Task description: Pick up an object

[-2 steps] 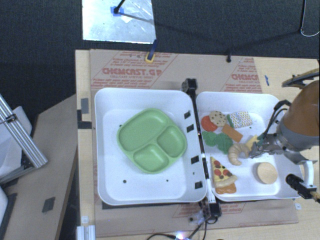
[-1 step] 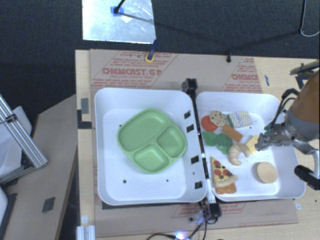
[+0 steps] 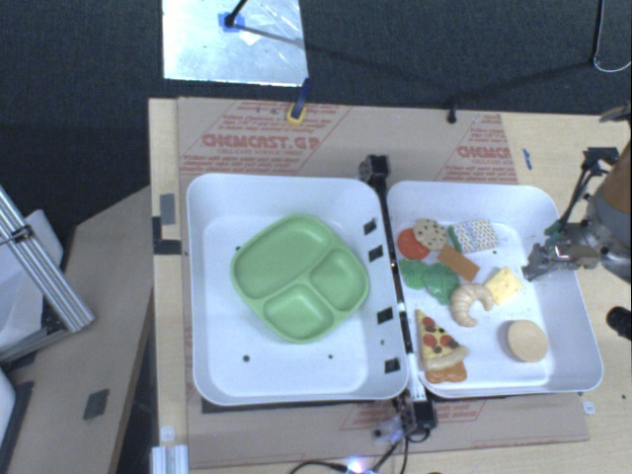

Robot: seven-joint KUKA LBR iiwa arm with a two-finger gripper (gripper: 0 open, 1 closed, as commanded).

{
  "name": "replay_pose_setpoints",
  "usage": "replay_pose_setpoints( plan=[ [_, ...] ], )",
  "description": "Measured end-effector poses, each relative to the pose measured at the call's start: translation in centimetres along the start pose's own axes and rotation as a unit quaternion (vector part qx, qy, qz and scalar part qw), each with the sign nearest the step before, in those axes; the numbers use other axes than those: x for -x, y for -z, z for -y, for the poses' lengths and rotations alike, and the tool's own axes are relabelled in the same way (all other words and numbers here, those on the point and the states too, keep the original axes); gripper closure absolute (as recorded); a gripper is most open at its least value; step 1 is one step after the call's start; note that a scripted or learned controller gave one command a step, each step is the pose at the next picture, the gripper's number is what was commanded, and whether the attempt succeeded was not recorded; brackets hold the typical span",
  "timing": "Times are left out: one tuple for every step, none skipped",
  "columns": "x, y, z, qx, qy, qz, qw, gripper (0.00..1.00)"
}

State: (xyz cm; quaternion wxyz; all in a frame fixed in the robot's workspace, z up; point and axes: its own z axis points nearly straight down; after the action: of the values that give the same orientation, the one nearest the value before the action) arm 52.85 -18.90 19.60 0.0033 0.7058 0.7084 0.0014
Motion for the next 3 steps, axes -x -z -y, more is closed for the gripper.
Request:
replay_pose_setpoints(
  plan=[
    [0.1, 3.0, -0.2, -0.001, 0.000, 0.000, 1.0000, 1.00],
    [-4.9, 4.0, -3.0, -0.001, 0.003, -0.001, 1.0000, 1.00],
    [-9.9, 4.4, -6.4, -0.001, 0.004, -0.002, 1.0000, 1.00]
  ],
)
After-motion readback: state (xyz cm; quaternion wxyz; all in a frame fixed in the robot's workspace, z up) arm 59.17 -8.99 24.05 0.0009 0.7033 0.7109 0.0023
